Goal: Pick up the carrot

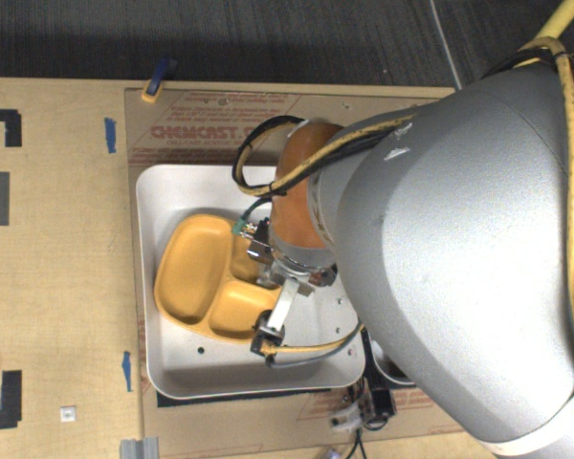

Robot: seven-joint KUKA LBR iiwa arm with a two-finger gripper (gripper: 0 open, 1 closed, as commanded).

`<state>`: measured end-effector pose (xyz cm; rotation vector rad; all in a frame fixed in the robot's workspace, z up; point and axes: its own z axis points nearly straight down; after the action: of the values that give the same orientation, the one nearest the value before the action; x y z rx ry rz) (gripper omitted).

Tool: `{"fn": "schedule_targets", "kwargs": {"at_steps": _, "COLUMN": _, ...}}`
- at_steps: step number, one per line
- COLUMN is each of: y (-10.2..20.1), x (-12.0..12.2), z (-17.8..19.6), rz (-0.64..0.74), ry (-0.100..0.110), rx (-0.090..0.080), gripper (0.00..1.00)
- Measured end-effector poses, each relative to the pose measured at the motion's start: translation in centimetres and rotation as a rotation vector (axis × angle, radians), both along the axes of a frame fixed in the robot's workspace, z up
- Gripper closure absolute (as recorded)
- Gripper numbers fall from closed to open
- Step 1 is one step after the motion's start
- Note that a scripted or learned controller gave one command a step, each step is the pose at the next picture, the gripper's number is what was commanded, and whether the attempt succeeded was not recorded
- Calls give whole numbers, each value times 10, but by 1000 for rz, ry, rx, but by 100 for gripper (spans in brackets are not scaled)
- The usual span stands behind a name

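camera view: arm (459, 237) reaches down over yellow dish (191, 266); cannot tell jaws' state.

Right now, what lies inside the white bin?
A yellow dish lies in the white bin's left half. The grey arm covers the right half, so anything there is hidden.

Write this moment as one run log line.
gripper: over white bin | nearest thing: yellow dish, at its right edge | grasp: not confirmed
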<state>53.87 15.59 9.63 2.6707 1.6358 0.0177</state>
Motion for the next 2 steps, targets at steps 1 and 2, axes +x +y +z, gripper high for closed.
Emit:
{"fn": "schedule_targets", "kwargs": {"at_steps": 1, "y": -70, "x": -33, "z": 88, "rz": -169, "ry": 16, "rx": 3, "gripper": 100}}
{"fn": "schedule_targets", "kwargs": {"at_steps": 2, "y": -5, "x": -60, "z": 81, "rz": -356, "ry": 19, "rx": 6, "gripper": 100}}
